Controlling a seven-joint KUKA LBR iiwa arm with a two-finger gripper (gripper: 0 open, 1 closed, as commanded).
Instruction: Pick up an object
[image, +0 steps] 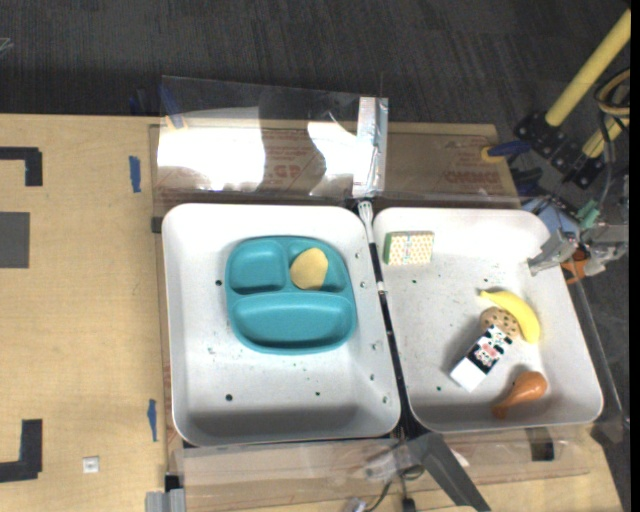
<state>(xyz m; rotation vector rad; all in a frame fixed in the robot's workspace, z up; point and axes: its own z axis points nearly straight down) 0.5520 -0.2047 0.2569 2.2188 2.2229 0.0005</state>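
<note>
Cardboard-topped bench carries two shallow white bins; the right bin (440, 390) holds a yellow plastic banana (517, 309), a round speckled cookie (497, 322), a white printed box (480, 359) and an orange pear-shaped toy (522, 389). The gripper (562, 255) hovers at that bin's right rim, grip state unreadable. Best to descend squarely over the banana, clear of the cookie touching it
</note>
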